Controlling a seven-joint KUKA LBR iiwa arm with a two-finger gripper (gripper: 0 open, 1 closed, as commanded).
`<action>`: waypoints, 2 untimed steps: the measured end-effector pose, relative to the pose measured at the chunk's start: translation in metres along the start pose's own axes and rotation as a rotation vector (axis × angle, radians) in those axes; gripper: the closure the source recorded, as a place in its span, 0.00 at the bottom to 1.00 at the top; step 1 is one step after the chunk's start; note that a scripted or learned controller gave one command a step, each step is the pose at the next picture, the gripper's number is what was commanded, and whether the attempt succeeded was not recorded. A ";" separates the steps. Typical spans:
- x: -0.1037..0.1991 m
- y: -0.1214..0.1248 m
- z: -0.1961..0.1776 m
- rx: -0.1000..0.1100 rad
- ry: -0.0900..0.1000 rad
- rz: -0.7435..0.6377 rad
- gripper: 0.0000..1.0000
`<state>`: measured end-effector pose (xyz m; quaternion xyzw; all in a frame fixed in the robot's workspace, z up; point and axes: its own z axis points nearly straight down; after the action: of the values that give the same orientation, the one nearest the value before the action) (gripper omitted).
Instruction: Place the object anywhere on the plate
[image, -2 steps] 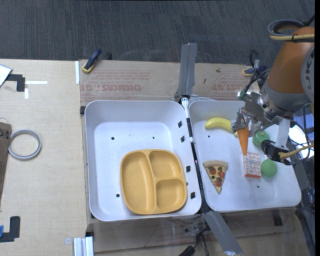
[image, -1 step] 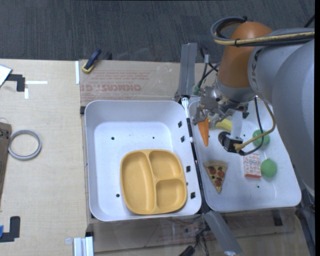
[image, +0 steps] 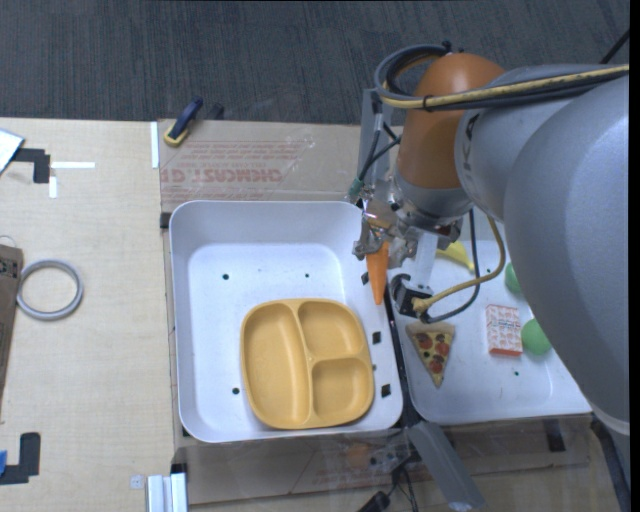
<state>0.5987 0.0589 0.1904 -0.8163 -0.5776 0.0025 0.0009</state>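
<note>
Carrot (image: 377, 272) is the thing in play: an orange toy one hanging point-down from the gripper (image: 378, 243), which pinches its top end between the fingers, over the seam between the two bins and just above the right wall of the left one.

Largest in view is the grey arm (image: 560, 200), sweeping in from the right, its orange band (image: 445, 110) sitting above the wrist with a yellow cable looped over it. Under it lies the bench (image: 80, 380), pale wood on the left and a brown cardboard sheet (image: 250, 165) at the back. The left bin (image: 200, 250) holds a yellow plate (image: 305, 362) with three compartments, set toward its front right corner; the carrot hangs beyond the plate's far right edge, apart from it. The right bin (image: 490, 395) is partly hidden by the arm.

Smaller things in the right bin: a toy pizza slice (image: 433, 350) near its left wall, a red-and-white packet (image: 503, 328) further right, green pieces (image: 535, 338) beside that, and a yellow piece (image: 455, 255) near the wrist. On the bench at the left rests a roll of tape (image: 47, 289), and a blue-and-yellow tool (image: 185, 120) lies at the back.
</note>
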 end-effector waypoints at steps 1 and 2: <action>-0.001 0.000 -0.008 0.002 -0.003 -0.001 1.00; 0.022 -0.035 0.001 0.001 -0.001 0.121 1.00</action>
<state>0.5724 0.0910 0.1899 -0.8497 -0.5273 0.0033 0.0011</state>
